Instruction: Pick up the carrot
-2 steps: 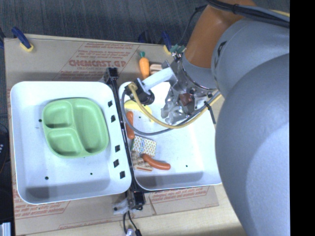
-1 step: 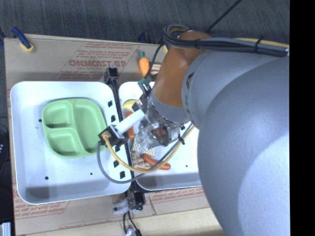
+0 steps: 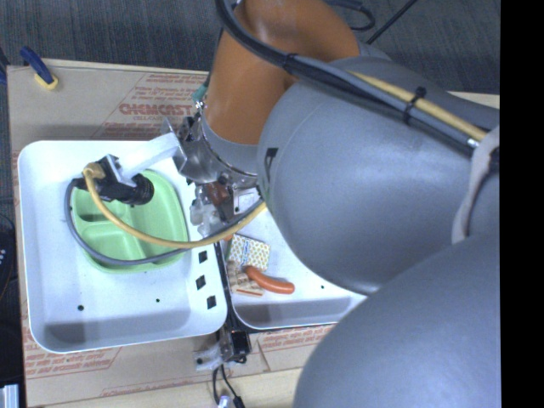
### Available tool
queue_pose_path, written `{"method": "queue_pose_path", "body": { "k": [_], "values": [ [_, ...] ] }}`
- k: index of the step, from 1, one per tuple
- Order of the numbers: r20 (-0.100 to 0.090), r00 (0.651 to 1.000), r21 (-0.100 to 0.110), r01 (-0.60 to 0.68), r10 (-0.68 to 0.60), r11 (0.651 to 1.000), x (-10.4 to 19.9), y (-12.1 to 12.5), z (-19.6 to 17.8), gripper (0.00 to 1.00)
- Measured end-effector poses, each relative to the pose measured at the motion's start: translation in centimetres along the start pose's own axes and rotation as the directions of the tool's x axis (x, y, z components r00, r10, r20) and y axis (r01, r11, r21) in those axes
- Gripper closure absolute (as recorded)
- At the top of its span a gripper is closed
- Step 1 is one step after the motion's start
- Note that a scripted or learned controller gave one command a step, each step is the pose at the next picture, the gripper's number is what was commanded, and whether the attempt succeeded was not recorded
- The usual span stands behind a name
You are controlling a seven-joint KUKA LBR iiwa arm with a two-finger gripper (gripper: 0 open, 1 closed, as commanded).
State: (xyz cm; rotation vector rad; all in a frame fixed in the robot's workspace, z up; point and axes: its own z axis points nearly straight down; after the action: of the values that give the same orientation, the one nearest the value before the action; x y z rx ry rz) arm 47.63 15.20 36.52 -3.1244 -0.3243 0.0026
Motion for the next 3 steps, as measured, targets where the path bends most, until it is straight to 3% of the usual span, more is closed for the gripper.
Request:
{"method": "queue_pose_path", "body": {
  "k": [1,2,3],
  "values": [
    [0.001,0.774,0.002,0.633,-0.633,0.774,-1.1,5.9,-4.3,1.00],
    [0.000,0.612,0.001,0.791,-0.791,0.612,-2.2,10.4,-13.0,1.00],
    [0.002,0.603,0.005,0.798,-0.798,0.603,-1.4,6.1,2.6,1.00]
  ]
}}
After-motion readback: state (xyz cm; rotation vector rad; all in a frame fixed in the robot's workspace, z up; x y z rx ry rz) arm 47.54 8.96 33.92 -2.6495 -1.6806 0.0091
